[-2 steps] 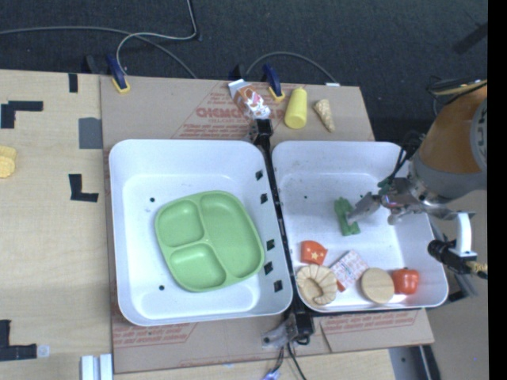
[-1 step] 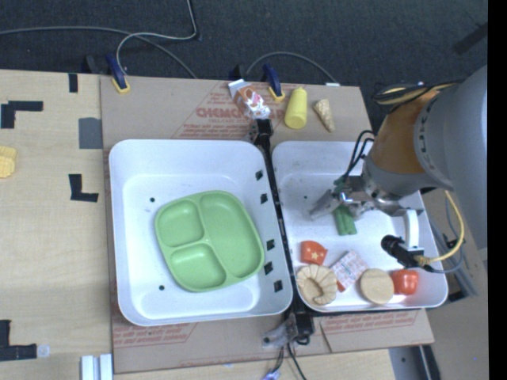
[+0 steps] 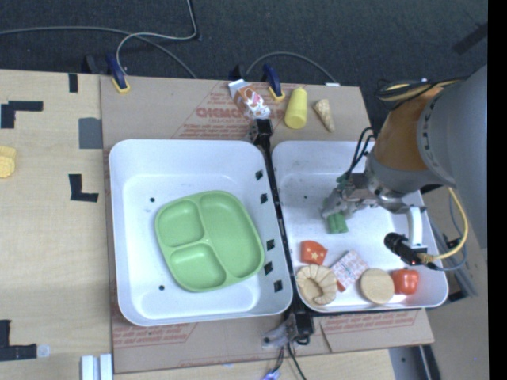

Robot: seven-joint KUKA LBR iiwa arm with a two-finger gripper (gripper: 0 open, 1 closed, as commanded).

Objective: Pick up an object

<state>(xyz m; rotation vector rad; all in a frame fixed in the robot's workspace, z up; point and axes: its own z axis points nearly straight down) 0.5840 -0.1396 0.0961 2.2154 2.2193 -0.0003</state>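
Note:
My gripper [image 3: 336,207] is low in the right bin [image 3: 305,169], at the end of the grey arm with the orange band [image 3: 400,137]. A small green block [image 3: 338,224] lies right under its tip, touching or nearly touching it. Along the bin's near side lie a red-orange piece [image 3: 314,252], a tan pretzel-like pastry [image 3: 316,283], a pink-and-white packet [image 3: 347,268], a tan round bun [image 3: 377,286] and a red piece [image 3: 405,281].
The left bin [image 3: 131,172] holds a green divided plate [image 3: 207,240]. Behind the bins on the cardboard lie a small carton [image 3: 249,99], a yellow cylinder [image 3: 295,108] and a tan cone [image 3: 325,115]. A yellow item [image 3: 5,162] sits at the far left edge.

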